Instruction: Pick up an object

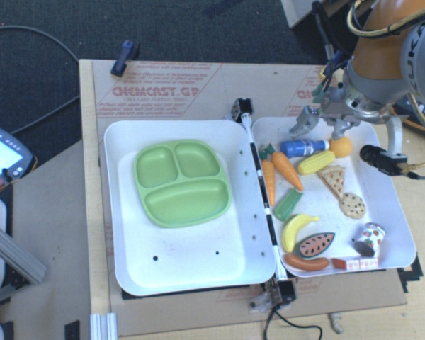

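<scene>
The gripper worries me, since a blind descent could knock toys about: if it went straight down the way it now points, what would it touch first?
Most likely the blue bottle or the orange ball, which lie just under the gripper at the far end of the right bin. Depth is unclear from this slanted view, so which comes first is uncertain.

Dark grey carpet [163,13] covers the floor, with a thin pale cable [53,40] curving across it at upper left. The counter [198,91] is a tan board printed in red lettering, a blue clamp [123,57] gripping its far edge
</scene>
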`<action>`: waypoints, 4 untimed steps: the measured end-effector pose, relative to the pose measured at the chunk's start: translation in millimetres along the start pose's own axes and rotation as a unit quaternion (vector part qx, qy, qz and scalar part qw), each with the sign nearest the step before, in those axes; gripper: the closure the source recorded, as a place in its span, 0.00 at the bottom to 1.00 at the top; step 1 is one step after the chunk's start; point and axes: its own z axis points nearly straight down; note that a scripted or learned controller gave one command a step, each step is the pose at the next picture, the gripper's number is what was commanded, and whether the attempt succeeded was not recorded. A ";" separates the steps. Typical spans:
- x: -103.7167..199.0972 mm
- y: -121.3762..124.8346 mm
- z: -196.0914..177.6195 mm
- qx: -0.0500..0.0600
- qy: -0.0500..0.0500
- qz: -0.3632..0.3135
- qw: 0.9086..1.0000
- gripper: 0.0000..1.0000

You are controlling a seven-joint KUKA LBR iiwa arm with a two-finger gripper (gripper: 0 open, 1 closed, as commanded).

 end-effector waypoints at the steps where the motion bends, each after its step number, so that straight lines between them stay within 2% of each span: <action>1: 78.5 -33.3 25.0 0.001 0.001 -0.001 1.000 0.00; 2: -5.9 -19.0 68.8 0.001 -0.001 0.001 1.000 0.00; 3: 2.3 33.0 85.4 -0.001 0.000 0.000 1.000 0.00; 4: -1.2 -76.4 119.0 0.001 0.000 0.000 1.000 0.00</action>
